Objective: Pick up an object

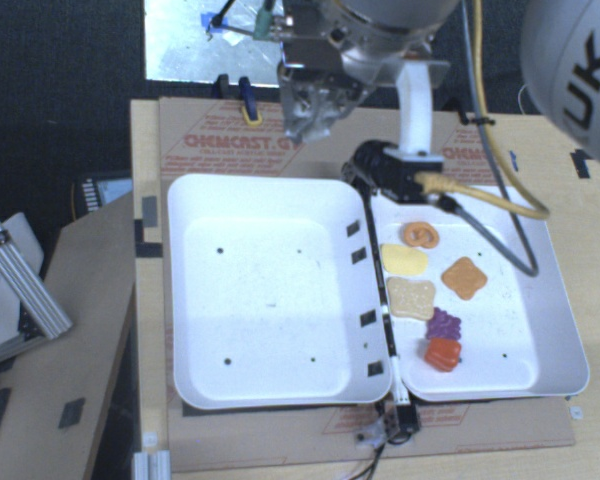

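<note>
With the pincer (315,118) high at 12 o'clock, its state impossible to tell, we should lower it squarely over the pretzel (419,234), at 3 o'clock in the right bin (540,298).

1. Red print "CHEMCAST G…" on the brown cardboard sheet (230,140), just beyond the far rim of the left bin (180,193); the letters after that run under the arm's shadow and cannot be read.
2. More red lettering on the same sheet beyond the far rim of the right bin (570,353), cut off and not readable.
3. Large dark letters "UK" on the grey arm housing (575,48), above and to the right of the right bin; part of a longer word, cropped at the frame edge.
</note>
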